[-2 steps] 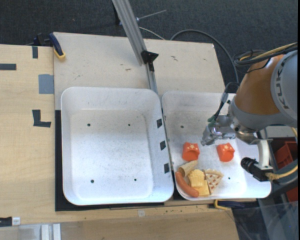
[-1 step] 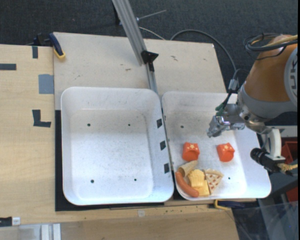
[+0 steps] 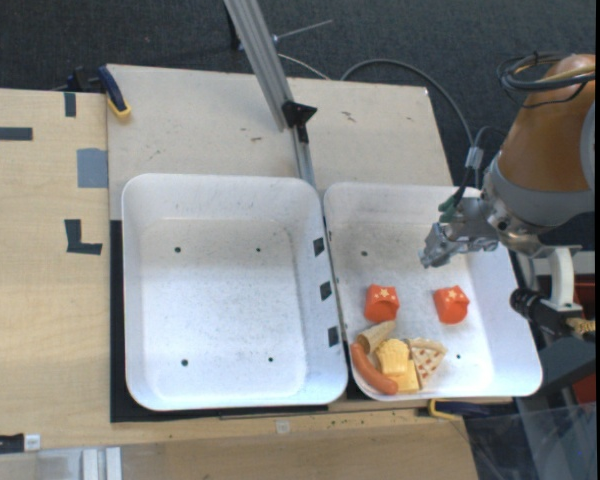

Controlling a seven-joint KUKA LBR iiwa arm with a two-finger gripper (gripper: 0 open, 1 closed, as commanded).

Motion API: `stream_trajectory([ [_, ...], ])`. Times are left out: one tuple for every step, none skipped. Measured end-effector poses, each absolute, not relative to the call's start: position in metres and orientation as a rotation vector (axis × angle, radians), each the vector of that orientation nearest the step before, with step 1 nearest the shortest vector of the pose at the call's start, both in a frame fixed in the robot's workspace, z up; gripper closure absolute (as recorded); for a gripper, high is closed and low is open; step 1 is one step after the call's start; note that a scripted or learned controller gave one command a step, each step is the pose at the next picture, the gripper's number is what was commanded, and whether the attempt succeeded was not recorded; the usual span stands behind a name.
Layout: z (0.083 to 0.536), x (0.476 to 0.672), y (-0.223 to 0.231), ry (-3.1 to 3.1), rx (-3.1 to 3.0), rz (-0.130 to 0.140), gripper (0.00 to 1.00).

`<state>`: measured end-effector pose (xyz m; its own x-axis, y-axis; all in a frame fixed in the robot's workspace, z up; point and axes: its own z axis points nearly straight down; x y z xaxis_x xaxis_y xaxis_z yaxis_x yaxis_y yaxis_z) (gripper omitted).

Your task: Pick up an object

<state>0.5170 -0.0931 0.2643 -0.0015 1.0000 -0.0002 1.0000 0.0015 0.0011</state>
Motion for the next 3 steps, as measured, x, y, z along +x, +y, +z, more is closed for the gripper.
stream_trajectory([
  [0.265, 0.522, -0.041, 2.230, 2.215, 0.001, 1.00],
  [0.250, 0.528, 0.002, 2.229, 2.218, -0.004, 1.00],
  [0.241, 0.542, 0.064, 2.232, 2.214, -0.001, 1.00],
])
